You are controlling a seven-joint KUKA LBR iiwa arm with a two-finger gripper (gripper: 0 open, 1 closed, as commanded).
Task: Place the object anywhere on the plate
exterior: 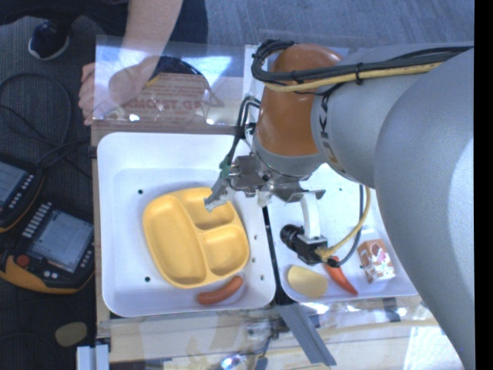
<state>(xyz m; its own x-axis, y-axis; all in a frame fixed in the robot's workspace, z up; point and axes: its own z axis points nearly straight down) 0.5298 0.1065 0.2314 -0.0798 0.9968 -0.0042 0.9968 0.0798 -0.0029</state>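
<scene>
White bins (pixel 108 206) on bench, grey carpet (pixel 331 6) behind; claw (pixel 216 195) state unclear.

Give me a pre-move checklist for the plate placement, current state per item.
1. Yellow three-compartment plastic plate sits flat in the left white bin: ok.
2. End effector is over the plate's upper edge: ok.
3. Object held between fingers: cannot tell.
4. Reddish sausage-shaped toy lies off the plate, beside its lower rim: not ok.
5. Orange carrot toy, pale yellow oval piece and small printed packet lie in the right white bin: not ok if any is the target.
6. Person's hand rests behind the bins: not ok.
</scene>
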